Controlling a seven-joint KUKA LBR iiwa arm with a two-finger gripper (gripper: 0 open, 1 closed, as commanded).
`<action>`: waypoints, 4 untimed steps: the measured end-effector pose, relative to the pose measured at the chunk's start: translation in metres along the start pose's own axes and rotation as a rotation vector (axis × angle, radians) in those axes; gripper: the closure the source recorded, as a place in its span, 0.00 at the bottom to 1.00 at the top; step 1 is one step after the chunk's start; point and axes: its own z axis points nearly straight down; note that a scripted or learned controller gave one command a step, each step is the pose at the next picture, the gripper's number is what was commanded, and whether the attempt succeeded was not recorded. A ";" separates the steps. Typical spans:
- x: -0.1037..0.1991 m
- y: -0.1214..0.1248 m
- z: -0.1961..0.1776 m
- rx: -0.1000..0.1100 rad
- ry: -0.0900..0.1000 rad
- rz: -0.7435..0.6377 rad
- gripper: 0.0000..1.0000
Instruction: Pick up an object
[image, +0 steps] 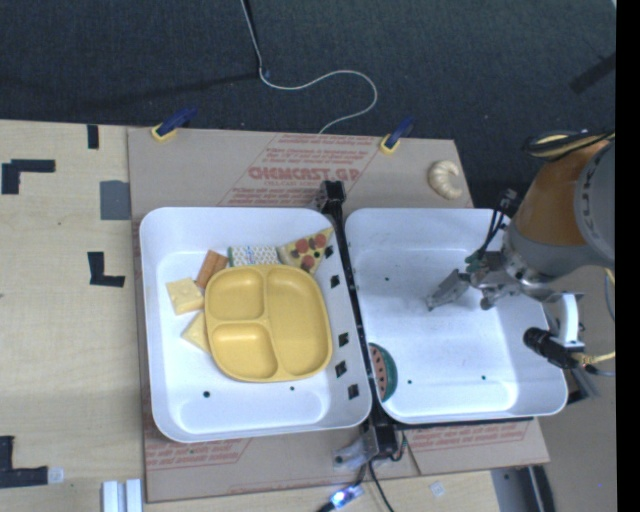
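- I see the gripper (445, 293) over the right bin (440, 390), fingers pointing left; whether they are spread or closed I cannot tell, and nothing shows between them.
- The yellow plate (268, 322) lies in the left bin (160, 300), well apart from the gripper, across the divider.
- Small pieces (190, 295) touch the plate's left and top edges.
- A round green item (382, 368) sits at the right bin's lower left edge.

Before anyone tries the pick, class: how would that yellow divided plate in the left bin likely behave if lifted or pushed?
The yellow divided plate looks moulded and rigid, so it should probably hold its shape. It lies flat and wide in the left bin, so it likely slides rather than tips or rolls. Its glossy surface and low rim may give the tool little to grip.
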 end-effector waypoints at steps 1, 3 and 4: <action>0.001 0.000 0.038 -0.005 -0.002 -0.001 0.00; 0.006 0.003 -0.037 -0.009 -0.001 0.000 1.00; 0.014 0.011 -0.087 -0.010 -0.001 -0.002 1.00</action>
